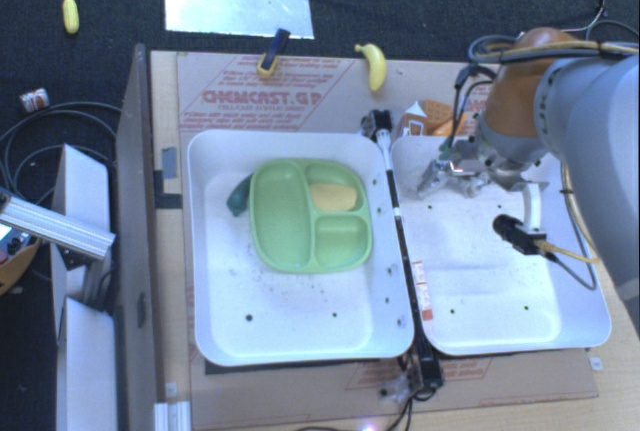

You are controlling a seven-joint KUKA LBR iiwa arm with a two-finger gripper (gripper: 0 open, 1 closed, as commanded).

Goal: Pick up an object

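Note:
A green sectioned plate [305, 219] lies in the left bin [240, 319], with a yellow piece [334, 196] in its upper right section. A dark green object [238, 196] pokes out from under the plate's left edge. My gripper [447, 175] hangs low over the back left part of the right bin [500, 319], below the grey arm [590, 109] with its orange band [515, 84]. Its metal fingers [432, 179] point left toward the bin's divider. Nothing shows between them.
An orange and white object [428, 117] lies just behind the right bin, near the gripper. A yellow banana [374, 65] and a blue and yellow tool [271, 54] rest on the cardboard behind the bins. A black cable part [516, 233] hangs over the right bin.

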